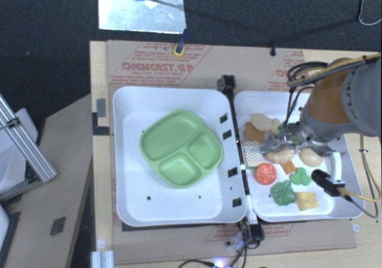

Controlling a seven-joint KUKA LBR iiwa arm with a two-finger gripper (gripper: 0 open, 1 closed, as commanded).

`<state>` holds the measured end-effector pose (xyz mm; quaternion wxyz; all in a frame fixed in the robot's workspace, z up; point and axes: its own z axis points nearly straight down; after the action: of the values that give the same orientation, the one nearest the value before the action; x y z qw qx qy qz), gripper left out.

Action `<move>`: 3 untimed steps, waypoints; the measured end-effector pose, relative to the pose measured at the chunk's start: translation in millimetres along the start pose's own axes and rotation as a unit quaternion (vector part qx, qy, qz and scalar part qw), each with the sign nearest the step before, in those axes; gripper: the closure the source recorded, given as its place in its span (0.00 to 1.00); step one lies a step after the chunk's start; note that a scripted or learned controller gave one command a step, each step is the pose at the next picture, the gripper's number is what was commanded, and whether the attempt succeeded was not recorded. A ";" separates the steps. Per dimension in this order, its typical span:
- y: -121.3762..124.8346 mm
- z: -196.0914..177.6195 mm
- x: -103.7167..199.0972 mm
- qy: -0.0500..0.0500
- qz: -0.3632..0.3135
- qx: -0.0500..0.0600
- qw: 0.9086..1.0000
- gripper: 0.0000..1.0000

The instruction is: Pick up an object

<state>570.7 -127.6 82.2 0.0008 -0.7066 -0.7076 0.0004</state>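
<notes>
My gripper reaches from the right into the right bin, low over a heap of toy food. Under and around it lie a tan bread-like piece, an orange-brown piece, a pale croissant-shaped piece and a beige rounded piece. Nearer the front lie a red tomato slice, a small orange chunk, green leafy pieces and a yellow cracker-like square. The gripper's tips are lost among the food.
The left bin holds a green divided plate. A black-clipped divider runs between the bins. A checkered mat piece lies at the right bin's left side.
</notes>
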 end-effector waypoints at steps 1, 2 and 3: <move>1.1 -12.8 -0.5 0.000 0.001 -0.003 1.000 1.00; 9.4 -71.8 6.3 -0.001 -0.002 -0.004 1.000 1.00; 8.8 -115.7 7.7 -0.001 -0.002 -0.004 1.000 1.00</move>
<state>579.8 -120.0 197.9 -0.0025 -0.7053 -0.7089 -0.0018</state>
